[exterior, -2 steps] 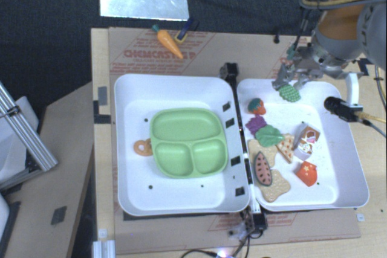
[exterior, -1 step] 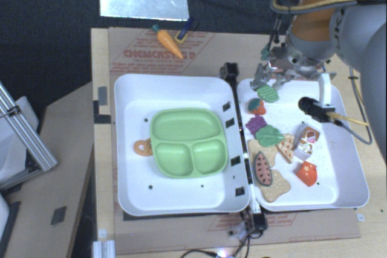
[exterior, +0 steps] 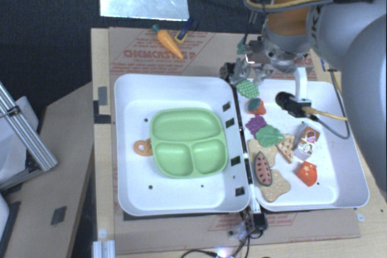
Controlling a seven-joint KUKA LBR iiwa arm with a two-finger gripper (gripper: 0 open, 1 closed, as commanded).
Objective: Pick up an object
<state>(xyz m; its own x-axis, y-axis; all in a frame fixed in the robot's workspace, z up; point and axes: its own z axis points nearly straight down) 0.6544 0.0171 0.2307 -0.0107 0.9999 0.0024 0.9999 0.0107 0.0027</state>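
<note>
Camera view: gripper [exterior: 247, 74] sits low over the far-left corner of the right bin [exterior: 347, 130], right above a green leafy toy [exterior: 247, 89]; can't tell how far the jaws are open or whether anything is in them. Likely pick target is that green piece, with a small strawberry toy [exterior: 258, 107] just nearer and a purple grape toy [exterior: 256, 124] nearer again. To do it well: come straight down, centre on one piece, keep clear of the bin wall and the divider between bins, close fully before lifting. Clutter is tight, so a stray finger could nudge neighbours like the watermelon slice [exterior: 262, 168] or red pepper [exterior: 307, 173]. Left bin [exterior: 130, 130] holds a green sectioned tray [exterior: 187, 142] and a small pretzel [exterior: 143, 147]. Bins sit on cardboard [exterior: 151, 57]; an orange carrot toy [exterior: 169, 43] lies on it beyond them, dark wall behind.
</note>
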